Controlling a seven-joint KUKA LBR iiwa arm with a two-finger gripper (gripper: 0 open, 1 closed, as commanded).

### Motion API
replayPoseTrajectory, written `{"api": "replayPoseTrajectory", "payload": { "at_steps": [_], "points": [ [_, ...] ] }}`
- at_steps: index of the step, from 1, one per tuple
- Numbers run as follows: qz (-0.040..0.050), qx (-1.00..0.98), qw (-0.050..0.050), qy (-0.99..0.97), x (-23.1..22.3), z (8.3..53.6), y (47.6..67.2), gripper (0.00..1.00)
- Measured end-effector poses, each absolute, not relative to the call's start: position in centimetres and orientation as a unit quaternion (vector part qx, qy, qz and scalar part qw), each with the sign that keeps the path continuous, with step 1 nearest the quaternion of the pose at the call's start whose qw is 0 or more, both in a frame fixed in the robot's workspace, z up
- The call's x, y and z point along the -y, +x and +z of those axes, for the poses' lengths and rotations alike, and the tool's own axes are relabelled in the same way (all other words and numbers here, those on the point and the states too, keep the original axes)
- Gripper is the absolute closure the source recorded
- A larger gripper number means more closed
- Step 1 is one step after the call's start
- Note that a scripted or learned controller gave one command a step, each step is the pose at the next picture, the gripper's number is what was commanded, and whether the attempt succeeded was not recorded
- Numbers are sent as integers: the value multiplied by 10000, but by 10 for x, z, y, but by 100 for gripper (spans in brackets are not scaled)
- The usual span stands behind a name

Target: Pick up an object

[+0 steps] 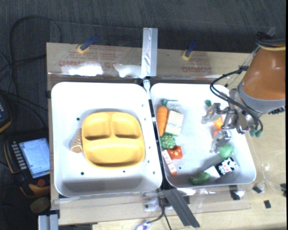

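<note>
Worktop (62, 51): carries two white bins side by side.
Left bin (67, 176): yellow divided tray (113, 138); tan cone (77, 142) touching the tray's left edge.
Right bin (201, 164): carrot (161, 120), white carton (174, 122), red box (175, 153), green pieces (200, 178), black-and-white block (227, 166).
Arm (264, 78): jaws (220, 127) low over the right bin's far side, an orange bit beside them; released or clenched, cannot tell.

Yellow tray (113, 139) in the white left bin (62, 128); right of it, an orange carrot (161, 120), a black-and-white spotted block (227, 166).
</note>
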State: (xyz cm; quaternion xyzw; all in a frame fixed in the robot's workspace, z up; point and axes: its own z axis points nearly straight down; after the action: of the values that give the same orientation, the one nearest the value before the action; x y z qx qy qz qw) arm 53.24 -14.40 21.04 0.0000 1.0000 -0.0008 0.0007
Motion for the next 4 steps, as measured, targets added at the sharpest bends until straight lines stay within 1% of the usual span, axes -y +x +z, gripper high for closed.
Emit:
{"api": "replayPoseTrajectory", "payload": {
  "at_steps": [1, 2, 3, 4],
  "points": [
    [-11, -9898, 19, -1427, 213, 92, 552, 0],
    [-21, -9957, 68, -921, 164, 90, 588, 0],
    [-11, -9863, 32, -1649, 198, 89, 671, 0],
    [18, -9903, 47, -1388, 218, 89, 602, 0]
  ]
}}
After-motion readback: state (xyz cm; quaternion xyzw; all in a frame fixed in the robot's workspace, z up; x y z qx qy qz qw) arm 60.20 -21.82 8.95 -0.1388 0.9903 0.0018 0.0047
